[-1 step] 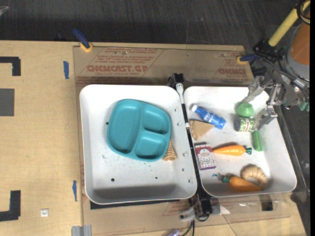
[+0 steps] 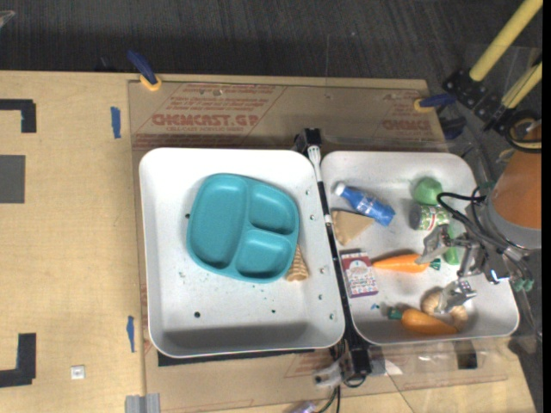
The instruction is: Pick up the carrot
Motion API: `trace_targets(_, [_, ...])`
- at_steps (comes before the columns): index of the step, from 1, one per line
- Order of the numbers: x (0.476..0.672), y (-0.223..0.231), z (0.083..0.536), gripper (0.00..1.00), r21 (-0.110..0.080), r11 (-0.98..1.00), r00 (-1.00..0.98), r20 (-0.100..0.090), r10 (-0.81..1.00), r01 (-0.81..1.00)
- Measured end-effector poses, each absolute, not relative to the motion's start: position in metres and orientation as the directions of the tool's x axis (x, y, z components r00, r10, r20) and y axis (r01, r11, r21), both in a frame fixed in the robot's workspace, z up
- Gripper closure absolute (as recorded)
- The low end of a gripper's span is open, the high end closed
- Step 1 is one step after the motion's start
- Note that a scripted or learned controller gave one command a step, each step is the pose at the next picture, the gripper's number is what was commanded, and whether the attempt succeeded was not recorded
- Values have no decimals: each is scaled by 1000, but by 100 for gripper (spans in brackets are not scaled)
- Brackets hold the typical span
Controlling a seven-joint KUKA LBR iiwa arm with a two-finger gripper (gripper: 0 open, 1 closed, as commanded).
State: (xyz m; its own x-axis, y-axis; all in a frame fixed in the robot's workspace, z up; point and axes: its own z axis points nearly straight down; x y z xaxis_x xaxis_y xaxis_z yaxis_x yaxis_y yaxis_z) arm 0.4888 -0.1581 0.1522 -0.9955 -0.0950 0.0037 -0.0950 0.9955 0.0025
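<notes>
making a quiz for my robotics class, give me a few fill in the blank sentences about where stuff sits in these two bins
1. The teal divided plate lies in the ____ bin.
2. The blue bottle lies in the ____ bin.
3. The two bins meet along a ____ coloured divider strip.
4. The carrot beside the gripper is ____ in colour.

Missing words: left; right; black; orange
</notes>
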Motion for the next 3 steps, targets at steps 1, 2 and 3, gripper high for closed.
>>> trace_targets(1, [543,-158,95,0,1,958,-958,-6,287,287])
trace_targets(2, [495,-112,91,0,3,932,-932,-14,361,361])
trace_targets(3, [485,-95,91,0,3,896,-896,-19,444,444])
